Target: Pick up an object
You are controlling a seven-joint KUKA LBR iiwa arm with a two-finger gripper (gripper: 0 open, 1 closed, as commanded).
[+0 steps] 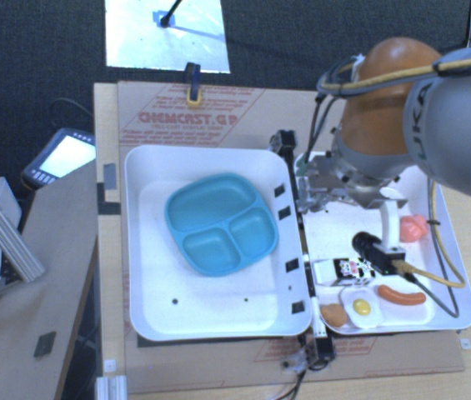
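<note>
Reaching in from the right, the grey arm hangs over the right bin, its end effector low near the divider between the bins; whether it is open or closed cannot be told. In that bin lie a sausage, a fried egg, a pink toy and a small carton. The left bin holds a blue divided plate
</note>
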